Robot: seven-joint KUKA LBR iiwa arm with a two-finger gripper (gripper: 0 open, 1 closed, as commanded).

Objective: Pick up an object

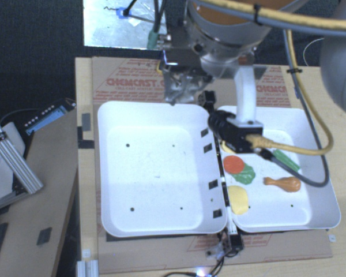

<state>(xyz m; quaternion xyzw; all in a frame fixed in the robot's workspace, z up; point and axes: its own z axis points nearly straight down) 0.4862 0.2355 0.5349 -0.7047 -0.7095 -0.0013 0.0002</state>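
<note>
From my remote station I saw the grey two-finger claw [183, 91] hanging over the far rim of the left shallow white plastic bin [155, 175], close to the corner where that bin met its neighbour. The metal there was blurred and half hidden under the wrist, so I could not tell whether the claw was released or clenched, and I saw nothing held in it.

Every pickable thing lay in the right shallow white plastic bin [291, 212], across the divide and well apart from the claw, toward the near side. The flat round red-orange toy slice [234, 164] sat nearest the claw, just beside the dividing rims. The crinkled green toy leaf [247, 176] touched its near-right edge. The pale yellow rounded toy piece [238, 199] lay nearer the camera, hard against the same dividing rim. The orange-brown toy drumstick [282, 183] lay on its side toward the middle of that bin, with the long green toy stalk [285, 159] slanting just beyond it.

Both bins rested on a brown printed cardboard sheet [127, 81], and the claw hung over the strip where the left bin's rim met that sheet.
</note>
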